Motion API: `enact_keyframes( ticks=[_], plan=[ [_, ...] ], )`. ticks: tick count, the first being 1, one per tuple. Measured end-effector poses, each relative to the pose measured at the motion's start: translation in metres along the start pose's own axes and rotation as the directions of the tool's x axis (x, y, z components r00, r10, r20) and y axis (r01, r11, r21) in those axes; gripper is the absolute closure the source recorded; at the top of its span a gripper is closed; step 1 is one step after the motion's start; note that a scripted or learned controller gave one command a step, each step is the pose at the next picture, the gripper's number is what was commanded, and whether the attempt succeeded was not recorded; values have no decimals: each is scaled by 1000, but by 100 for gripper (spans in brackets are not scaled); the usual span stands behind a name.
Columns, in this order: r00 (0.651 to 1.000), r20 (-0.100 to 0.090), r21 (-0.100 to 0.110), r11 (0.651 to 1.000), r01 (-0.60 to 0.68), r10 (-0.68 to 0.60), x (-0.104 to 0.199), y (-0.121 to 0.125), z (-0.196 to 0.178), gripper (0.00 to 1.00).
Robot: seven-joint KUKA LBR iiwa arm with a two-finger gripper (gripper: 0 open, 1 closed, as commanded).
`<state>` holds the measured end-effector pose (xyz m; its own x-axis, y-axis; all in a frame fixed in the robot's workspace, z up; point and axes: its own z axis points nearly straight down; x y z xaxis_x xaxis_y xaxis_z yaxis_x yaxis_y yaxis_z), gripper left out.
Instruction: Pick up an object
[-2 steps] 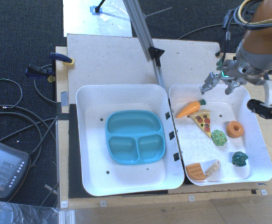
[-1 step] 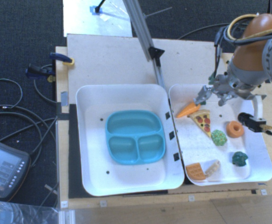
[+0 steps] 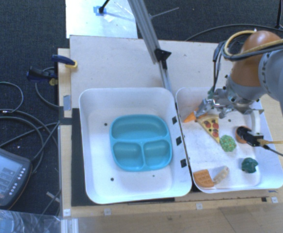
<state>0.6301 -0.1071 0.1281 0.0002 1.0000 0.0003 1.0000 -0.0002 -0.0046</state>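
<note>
The pale desk (image 3: 112, 62) carries 2 shallow white bins side by side, their inner rims touching. The bin on the view's left (image 3: 90, 130) holds 1 thing, a teal plate (image 3: 141, 142) with 3 compartments, lying flat near the middle of the bin. The bin on the view's right (image 3: 204, 152) holds all the small toy foods.

The grey arm (image 3: 277, 72) comes in from the view's right, its orange band (image 3: 248, 62) over the far right corner of that bin. A slanted metal pole (image 3: 144, 23) crosses the desk from the top of the view and ends near the far end of the seam between the 2 bins.

The gripper (image 3: 214, 107) sits low at the far end of the right bin, right over the crust end of the pizza slice (image 3: 210, 126). Whether the fingers are spread or pressed together cannot be told from this slant, and nothing shows between them.

The pizza slice lies flat, its tip pointing toward a light green leafy piece (image 3: 227, 143) just beside it. An orange carrot (image 3: 189, 116) lies just left of the crust, near the bin's inner wall. An orange round piece (image 3: 239, 134), partly hidden, sits just right of the leafy one. At the near end lie an orange waffle (image 3: 203, 178), a beige piece (image 3: 221, 174) touching it, and a dark green piece (image 3: 249, 165) further right.
</note>
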Motion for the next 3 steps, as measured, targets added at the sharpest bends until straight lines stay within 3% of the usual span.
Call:
enact_keyframes(
  ticks=[1,2,3],
  plan=[
    [1000,4,-9,1000,0,0,-1,2,36,0],
    [1000,2,-15,1000,0,0,-1,4,22,100],
    [1000,1,-11,1000,0,0,-4,4,-23,100]
  ],
)
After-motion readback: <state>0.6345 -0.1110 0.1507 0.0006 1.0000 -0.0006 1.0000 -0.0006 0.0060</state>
